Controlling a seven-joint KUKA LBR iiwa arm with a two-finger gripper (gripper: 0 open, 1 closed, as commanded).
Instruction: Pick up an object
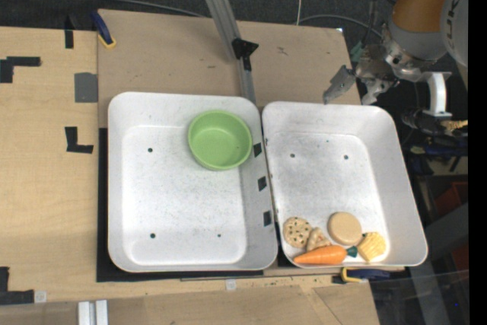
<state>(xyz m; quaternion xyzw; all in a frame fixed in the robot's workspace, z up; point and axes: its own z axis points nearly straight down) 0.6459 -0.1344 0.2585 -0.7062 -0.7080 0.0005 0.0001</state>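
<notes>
Approach step: nothing is grasped yet.
Your pincer (pixel 351 86) hangs spread above the right bin's (pixel 396 164) far rim; next you must descend toward the carrot (pixel 321 256) at its near edge.

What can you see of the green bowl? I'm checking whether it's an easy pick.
The green bowl is a round, light green dish, plastic by the look of it, with a smooth rim and nothing inside. It sits upright, opening upward, on the floor of the left white bin, near that bin's far right corner. Nothing else touches it.
</notes>
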